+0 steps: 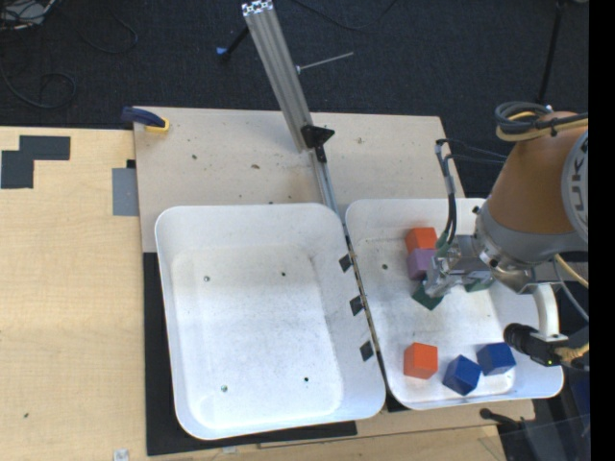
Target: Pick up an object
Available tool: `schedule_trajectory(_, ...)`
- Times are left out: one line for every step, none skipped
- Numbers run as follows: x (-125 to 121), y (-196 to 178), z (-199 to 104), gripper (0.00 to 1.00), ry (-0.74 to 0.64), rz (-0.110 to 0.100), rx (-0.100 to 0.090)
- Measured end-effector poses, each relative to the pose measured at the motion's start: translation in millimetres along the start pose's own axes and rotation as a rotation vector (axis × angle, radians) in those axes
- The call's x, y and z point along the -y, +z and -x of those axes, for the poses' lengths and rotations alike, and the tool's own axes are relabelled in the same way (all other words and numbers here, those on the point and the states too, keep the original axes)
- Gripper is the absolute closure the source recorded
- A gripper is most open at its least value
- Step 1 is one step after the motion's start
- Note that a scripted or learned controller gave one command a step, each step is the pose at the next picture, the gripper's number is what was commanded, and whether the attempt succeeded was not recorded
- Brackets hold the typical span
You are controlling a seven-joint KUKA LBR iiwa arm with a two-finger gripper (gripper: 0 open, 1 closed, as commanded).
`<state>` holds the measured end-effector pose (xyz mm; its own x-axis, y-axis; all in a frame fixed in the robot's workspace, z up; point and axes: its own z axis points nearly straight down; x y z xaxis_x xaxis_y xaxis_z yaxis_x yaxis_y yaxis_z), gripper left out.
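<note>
Right bin point(538, 384), near end: two blue blocks point(479, 366) touching each other, and an orange-red cube point(420, 360) just beside them to the left.

Right bin, middle: gripper point(444, 284) lowered onto a dark green block point(426, 299), which lies at its tip; whether the gripper is spread, pressed together or pinching the block cannot be told, since the wrist covers it.

Right bin, beyond the gripper: purple block point(419, 262) touching the gripper's left side, with a second orange block point(420, 239) against the purple one's far face.

Left bin point(192, 257): bare white floor with a few dark specks.

Far bench: slanted aluminium strut point(281, 70).

Risk, judged: the green, purple and orange blocks crowd together, so a closing grip may catch a neighbour, shove the green block aside, or pinch only a corner and slip on lifting.
</note>
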<state>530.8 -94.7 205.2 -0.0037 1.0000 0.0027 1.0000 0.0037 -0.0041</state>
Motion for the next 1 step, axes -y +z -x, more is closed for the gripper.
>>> schedule_trajectory(-1.1,-16.0,-50.5,1.0,0.0,0.003,0.002)
